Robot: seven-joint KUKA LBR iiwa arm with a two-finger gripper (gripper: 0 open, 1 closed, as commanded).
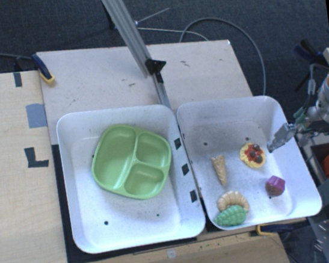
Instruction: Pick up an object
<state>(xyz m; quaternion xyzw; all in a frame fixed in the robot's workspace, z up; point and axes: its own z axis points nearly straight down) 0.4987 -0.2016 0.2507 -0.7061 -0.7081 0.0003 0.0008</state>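
Observation:
The right bin [229,113] holds several toy foods. There is a tan cone [219,168], a round yellow tart with red topping [253,154], a purple piece [275,186], a beige croissant [231,198] and a green bumpy piece [231,215]. My gripper [279,137] hangs over the bin's right rim, just right of the tart and above the purple piece. Nothing shows in its grasp.
The left bin [78,188] holds a green divided plate [132,161]. A slanted metal pole [129,29] comes down to the seam between the bins. Cables [248,37] lie on the dark floor behind. A yellow-and-blue clamp [43,69] sits at the board's back left corner.

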